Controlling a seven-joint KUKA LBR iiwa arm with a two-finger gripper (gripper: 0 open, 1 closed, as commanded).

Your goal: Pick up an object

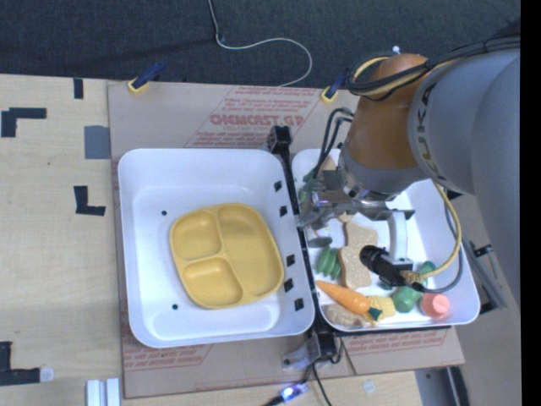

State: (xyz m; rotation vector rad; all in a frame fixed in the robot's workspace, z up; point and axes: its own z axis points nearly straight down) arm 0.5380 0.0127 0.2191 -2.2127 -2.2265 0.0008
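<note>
My gripper (314, 216) hangs low over the left edge of the right bin (452, 227), close to the divide between the two bins. Just below it lie toy foods: a green piece (328, 261), a tan bread slice (358, 257) and an orange carrot (341, 295). Further right in the bin's front corner sit a green pepper (406, 298) and a pink piece (437, 305). I see nothing held in the gripper. The wide grey and orange wrist hides the bin's middle.
The left bin (144, 176) holds a yellow divided plate (225, 254). A black clip (279, 138) sits on the rim between the bins. The bins rest on a cardboard sheet (245, 117) on the bench.
</note>
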